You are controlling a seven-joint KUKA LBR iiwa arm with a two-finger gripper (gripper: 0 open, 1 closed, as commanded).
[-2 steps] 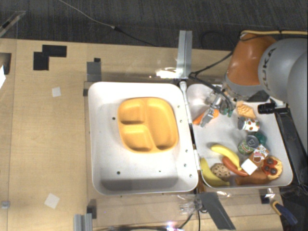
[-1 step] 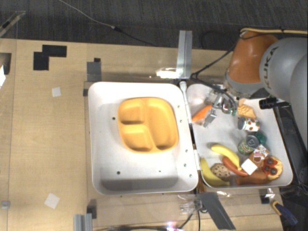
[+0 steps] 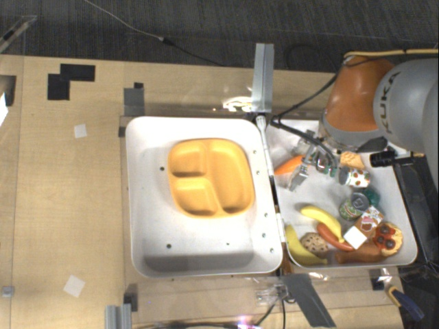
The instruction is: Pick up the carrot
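The carrot [image 3: 286, 165], small and orange, is at the left side of the right bin [image 3: 289, 199], close to the wall between the two bins. My gripper [image 3: 299, 164] reaches in from the right, and the carrot's right end sits between its two fingers, one above and one below. The gripper is shut on the carrot. The grey arm with its orange band [image 3: 353, 108] looms over the bin's upper right.
The right bin also holds a banana [image 3: 321, 218], a cookie [image 3: 314, 242], a sausage [image 3: 330, 234], a white cube [image 3: 355, 237] and several other toy foods along its right side. A yellow divided plate [image 3: 209, 177] lies in the left bin [image 3: 147, 184].
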